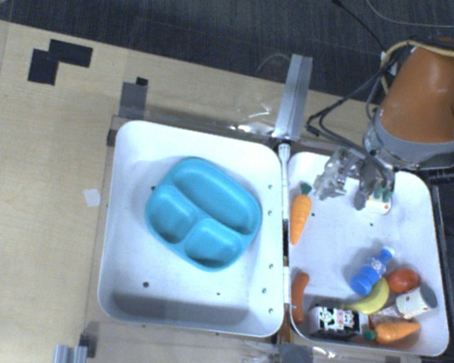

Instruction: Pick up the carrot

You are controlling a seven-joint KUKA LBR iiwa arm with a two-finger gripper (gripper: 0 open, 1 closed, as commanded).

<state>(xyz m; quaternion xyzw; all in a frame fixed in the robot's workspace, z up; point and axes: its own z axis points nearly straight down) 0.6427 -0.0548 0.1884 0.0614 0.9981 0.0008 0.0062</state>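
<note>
Worktop [36,188]: two shallow white bins side by side. The left bin [114,287] carries a blue divided tray [203,212], lying a little toward 12 o'clock of the bin's centre.

The right bin [439,255] carries the carrot [298,217]. It lies along the bin's 9 o'clock wall, just beside the divider, green top toward 12 o'clock and tip toward 6 o'clock. Nothing touches it.

The gripper [353,189] hangs over the 12 o'clock part of the right bin, near the carrot and toward 2 o'clock of it, but apart from it. The jaws stand apart with nothing between them. The arm's orange band [423,89] sits above the wrist at 1 o'clock.

At the bin's 5 o'clock corner lies a cluster: a blue bottle [370,272], a banana [371,299], a red-orange item [404,280], an orange piece [396,332] and a dark labelled can [335,321]. A small red-orange piece [300,289] lies at 7 o'clock, near the divider.
</note>
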